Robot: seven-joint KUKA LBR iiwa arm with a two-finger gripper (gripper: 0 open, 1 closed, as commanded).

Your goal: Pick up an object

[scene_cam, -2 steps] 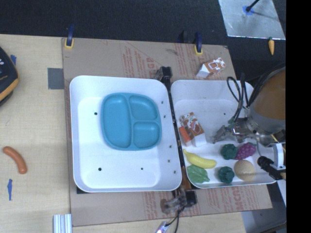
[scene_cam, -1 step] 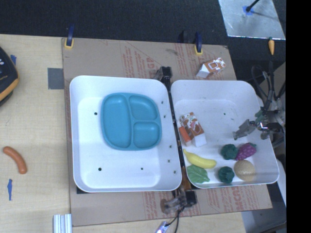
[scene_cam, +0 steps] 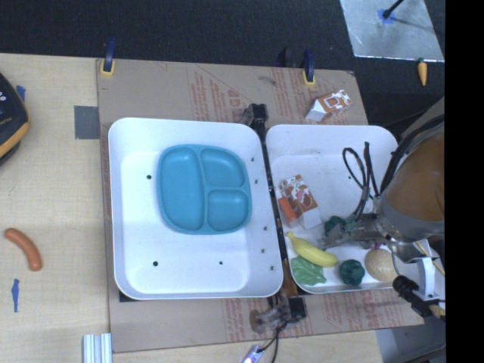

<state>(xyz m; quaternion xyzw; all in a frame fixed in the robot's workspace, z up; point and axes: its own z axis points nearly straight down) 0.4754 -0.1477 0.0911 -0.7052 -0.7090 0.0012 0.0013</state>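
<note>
You see smooth white plastic bins (scene_cam: 121,203) on matt brown cardboard (scene_cam: 189,89) — pale wood-look desk (scene_cam: 45,195) beneath. The blue divided plate (scene_cam: 204,187) looks like matt plastic; the banana (scene_cam: 311,252) is glossy — plastic too.

Robot lab bench: cardboard sheet (scene_cam: 227,89) clamped at 12 o'clock, two white bins (scene_cam: 121,203) centred, toy food at 4 o'clock, grey-and-orange arm (scene_cam: 420,184) at 3 o'clock.

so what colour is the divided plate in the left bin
Light blue; the plate shows in the camera view.
</note>
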